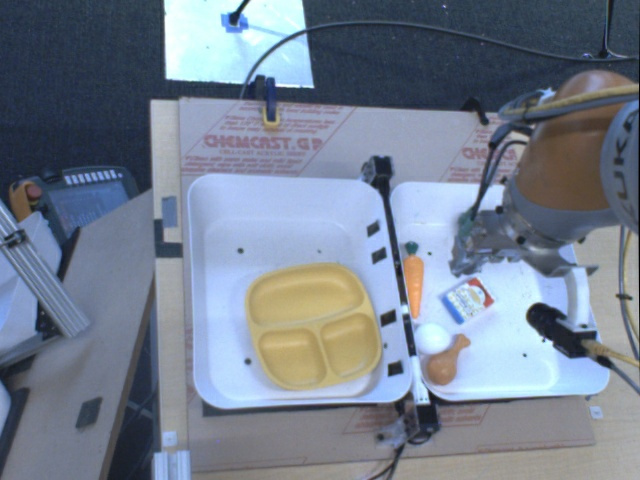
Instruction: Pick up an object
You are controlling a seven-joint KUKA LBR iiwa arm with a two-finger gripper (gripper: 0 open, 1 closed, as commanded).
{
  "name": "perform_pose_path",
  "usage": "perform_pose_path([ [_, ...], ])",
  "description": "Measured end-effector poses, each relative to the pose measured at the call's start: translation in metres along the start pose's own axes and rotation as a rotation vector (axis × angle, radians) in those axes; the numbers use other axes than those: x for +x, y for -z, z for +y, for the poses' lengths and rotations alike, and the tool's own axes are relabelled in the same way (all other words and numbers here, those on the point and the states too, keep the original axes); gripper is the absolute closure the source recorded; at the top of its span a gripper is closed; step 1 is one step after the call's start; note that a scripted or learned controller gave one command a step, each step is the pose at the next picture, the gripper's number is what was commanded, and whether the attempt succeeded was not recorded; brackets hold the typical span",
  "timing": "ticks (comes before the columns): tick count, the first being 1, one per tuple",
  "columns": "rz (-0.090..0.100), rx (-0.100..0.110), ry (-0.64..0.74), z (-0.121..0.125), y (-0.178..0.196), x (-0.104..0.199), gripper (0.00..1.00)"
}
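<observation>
Beside the gripper [466, 251], whose grasp I cannot tell, lie a carrot [413, 282] and a small packet [468, 300]

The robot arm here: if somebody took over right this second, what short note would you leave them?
Gripper: hangs over the right bin, near its far left part; whether it is open is unclear.
Things: carrot, small white and blue packet, white ball and drumstick lie in the right bin. Yellow divided tray sits in the left bin.
Done: nothing seen lifted.
Left: grasp one object and raise it.
</observation>
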State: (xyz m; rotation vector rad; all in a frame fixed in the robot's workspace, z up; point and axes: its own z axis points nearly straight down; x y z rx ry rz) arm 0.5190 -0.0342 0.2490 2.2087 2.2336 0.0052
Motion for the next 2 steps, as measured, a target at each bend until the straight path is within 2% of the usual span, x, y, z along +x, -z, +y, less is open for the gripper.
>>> perform_pose_path([
  [1,0.000,0.001,-0.001,-0.009,-0.009,0.055,1.00],
  [2,0.000,0.001,-0.001,0.002,-0.021,0.115,1.00],
])
